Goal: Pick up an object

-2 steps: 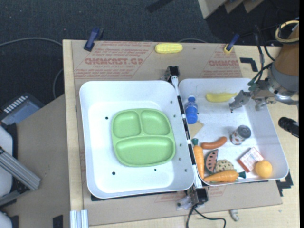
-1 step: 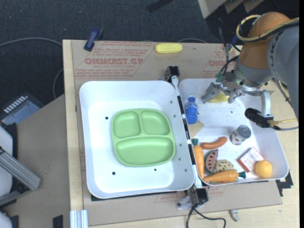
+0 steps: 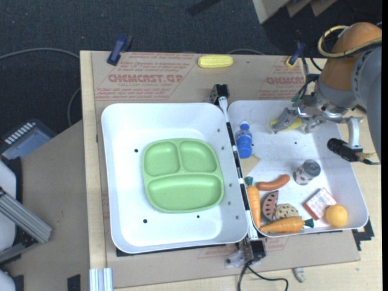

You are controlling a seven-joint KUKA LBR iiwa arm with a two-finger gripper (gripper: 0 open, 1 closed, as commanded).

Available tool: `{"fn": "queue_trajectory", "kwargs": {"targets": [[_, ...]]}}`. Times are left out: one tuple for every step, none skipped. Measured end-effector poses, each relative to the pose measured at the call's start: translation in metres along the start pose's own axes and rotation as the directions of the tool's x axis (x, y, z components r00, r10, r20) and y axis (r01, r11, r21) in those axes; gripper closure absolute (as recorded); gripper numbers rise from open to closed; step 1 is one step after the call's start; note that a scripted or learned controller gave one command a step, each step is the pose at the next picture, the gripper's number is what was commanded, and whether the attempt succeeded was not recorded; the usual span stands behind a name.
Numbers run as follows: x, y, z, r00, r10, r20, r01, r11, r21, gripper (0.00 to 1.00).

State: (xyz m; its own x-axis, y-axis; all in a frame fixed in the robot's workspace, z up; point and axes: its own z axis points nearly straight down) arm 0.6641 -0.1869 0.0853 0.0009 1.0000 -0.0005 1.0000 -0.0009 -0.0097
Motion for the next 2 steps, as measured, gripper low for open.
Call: {"fn": "queue_trajectory", "kwargs": {"targets": [[-0.02, -0.071, 0.002, 1.0, 0.0, 0.0, 0.0, 1.0, -0.009, 0.0], [-0.033, -0.182, 0.003, 1.0, 0.0, -0.004, 0.0, 1.0, -0.006, 0.0]]}}
